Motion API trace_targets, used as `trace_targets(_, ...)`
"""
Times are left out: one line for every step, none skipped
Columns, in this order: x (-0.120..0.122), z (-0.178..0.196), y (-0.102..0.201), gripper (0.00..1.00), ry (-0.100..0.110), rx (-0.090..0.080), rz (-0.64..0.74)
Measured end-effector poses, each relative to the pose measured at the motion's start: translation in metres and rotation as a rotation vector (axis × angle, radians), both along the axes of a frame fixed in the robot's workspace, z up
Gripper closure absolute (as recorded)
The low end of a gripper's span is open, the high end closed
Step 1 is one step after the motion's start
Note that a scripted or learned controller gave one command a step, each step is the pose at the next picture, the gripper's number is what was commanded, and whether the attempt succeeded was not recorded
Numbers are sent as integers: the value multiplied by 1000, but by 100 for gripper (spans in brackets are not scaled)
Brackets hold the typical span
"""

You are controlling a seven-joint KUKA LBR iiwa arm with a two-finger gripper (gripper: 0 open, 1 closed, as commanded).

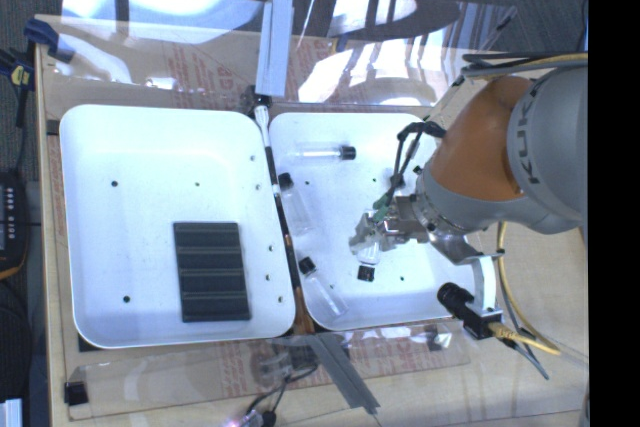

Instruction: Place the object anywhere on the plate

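Our gripper (372, 237) sits low in the right bin (330, 140) over a clear vial (366, 255); we cannot tell its state. Confirm the grasp, then carry to the dark plate (211, 271) in the left bin (120, 145).

Your gripper (372, 237) blurs into a clear vial (365, 255) beneath it; whether its fingers grip it is unclear.

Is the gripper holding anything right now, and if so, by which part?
Cannot be told. The gripper is low in the right white bin, above a small clear black-capped vial; no object is clearly seen between its fingers.
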State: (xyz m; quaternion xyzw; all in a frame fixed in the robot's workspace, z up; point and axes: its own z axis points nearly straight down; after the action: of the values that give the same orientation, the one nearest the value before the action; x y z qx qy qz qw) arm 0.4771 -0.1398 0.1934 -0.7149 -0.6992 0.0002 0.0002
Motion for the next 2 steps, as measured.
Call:
trace_targets(26,24,95,100,3,1,-39)
trace_targets(-1,-2,148,100,3,1,100)
